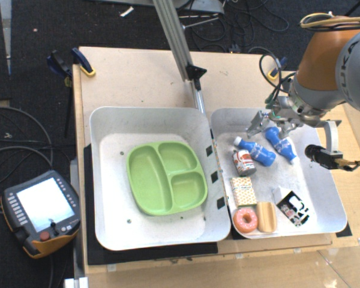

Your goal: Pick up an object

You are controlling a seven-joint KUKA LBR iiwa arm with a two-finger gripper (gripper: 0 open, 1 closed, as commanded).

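My gripper [270, 123] hangs over the back of the right bin [324, 191], its fingers spread open with nothing between them. Just below it lie two blue bottles, one [282, 144] right under the fingertips and one [256, 150] a little to the left. A small red and white can [244, 161] stands beside them. Toward the front are a patterned box [243, 191], a pink donut [246, 219], a tan bread piece [266, 216] and a black and white packet [293, 208].
A green divided plate [167, 177] lies in the left bin [108, 131]. A slanted metal pole [177, 35] ends between the bins at the back. A teach pendant [39, 212] sits on the floor at the left, and cables run behind the bench.
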